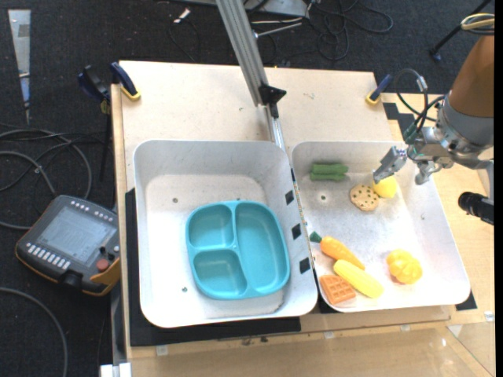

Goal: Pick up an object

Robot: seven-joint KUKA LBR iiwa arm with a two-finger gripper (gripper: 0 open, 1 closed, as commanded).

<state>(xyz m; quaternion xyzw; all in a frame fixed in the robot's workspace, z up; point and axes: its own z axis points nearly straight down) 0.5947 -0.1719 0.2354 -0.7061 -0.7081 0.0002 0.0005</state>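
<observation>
The grey robot arm's two-finger gripper point(407, 166) is seen over the far right side of the right white bin point(440, 226). Its fingers are spread wide apart, and nothing is held between them. A small yellow lump point(385, 188) is found just under the left finger, next to a round tan cookie with dark dots point(364, 197). A green bean pod point(328, 171) is laid near the back. A teal plastic plate with three parts point(236, 250) is set in the left white bin point(157, 210).
</observation>
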